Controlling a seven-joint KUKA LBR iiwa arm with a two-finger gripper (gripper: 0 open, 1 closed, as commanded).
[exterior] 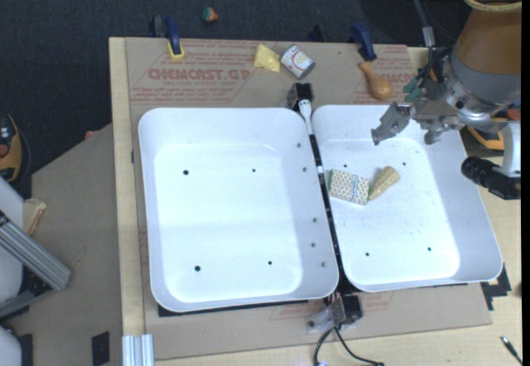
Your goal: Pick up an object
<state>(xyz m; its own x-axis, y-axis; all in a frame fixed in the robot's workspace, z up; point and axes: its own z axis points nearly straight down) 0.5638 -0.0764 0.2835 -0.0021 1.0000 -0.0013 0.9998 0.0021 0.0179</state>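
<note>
Left bin (166,141) at frame left. Centre-right, in the right bin (464,248), a patterned packet (348,187) touches a tan wedge (383,182). My hand (407,127) hangs at upper right over that bin's far end, fingers spread apart, gripping nothing, well apart from both objects.

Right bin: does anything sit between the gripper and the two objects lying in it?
Nothing visible does. The gripper hangs over the right bin, up and right of the patterned pouch and the tan wedge; bare white floor lies between.
</note>
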